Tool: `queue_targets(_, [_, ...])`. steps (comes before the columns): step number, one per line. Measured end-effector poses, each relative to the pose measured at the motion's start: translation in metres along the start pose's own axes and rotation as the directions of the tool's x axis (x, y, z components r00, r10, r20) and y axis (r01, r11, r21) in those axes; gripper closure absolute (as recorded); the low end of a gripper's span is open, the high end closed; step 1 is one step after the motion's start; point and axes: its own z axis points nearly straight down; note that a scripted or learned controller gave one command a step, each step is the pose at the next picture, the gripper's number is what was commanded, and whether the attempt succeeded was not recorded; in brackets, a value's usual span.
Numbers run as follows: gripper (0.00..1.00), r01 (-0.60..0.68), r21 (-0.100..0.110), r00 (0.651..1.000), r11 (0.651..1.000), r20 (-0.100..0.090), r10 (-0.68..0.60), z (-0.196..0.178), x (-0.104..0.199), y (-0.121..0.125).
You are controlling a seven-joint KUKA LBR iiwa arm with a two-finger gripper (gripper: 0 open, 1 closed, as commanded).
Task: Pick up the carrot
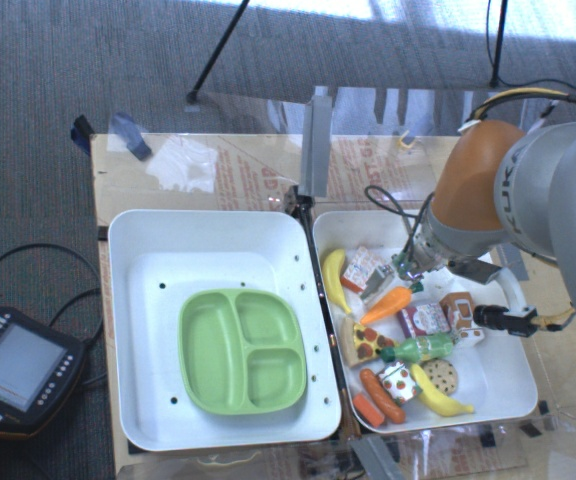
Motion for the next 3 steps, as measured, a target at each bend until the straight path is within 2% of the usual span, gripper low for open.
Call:
queue_targets(1, [0.0, -0.08, -0.001, 0.997, 0.997, 0.0, 0.08, 0.008, 0.018, -0.041])
queue_targets(2, [0.0, -0.366, -0.003, 0.931, 0.931, -0.001, 0.366, 0.008, 0.029, -0.093])
queue_targets(3, [0.0, -0.319, -0.001, 0.948, 0.948, -0.001, 0.319, 0.009, 0.056, -0.125])
